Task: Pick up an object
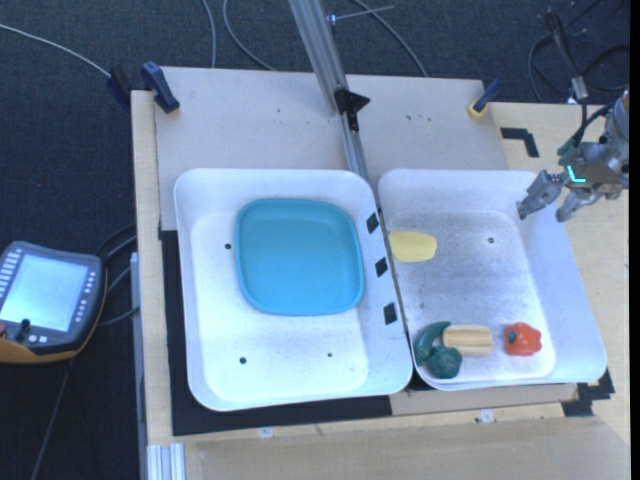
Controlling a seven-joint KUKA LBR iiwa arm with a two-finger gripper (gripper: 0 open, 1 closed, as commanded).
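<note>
In the right bin (560, 268) lie a pale yellow piece (412, 246) near the divider, a dark green vegetable (437, 349), a tan roll (467, 340) and a red pepper (521, 339) along the front wall. My gripper (553, 201) hovers at the right bin's far right rim, fingers spread open with nothing between them. It is well away from every object, roughly 140 pixels above the red pepper in the view.
The left bin (205, 268) holds a light blue square plate (299, 256). A metal pole (320, 48) slants down to the divider between the bins. A teach pendant (45, 298) lies off the bench at left. Clamps sit at the board's back corners.
</note>
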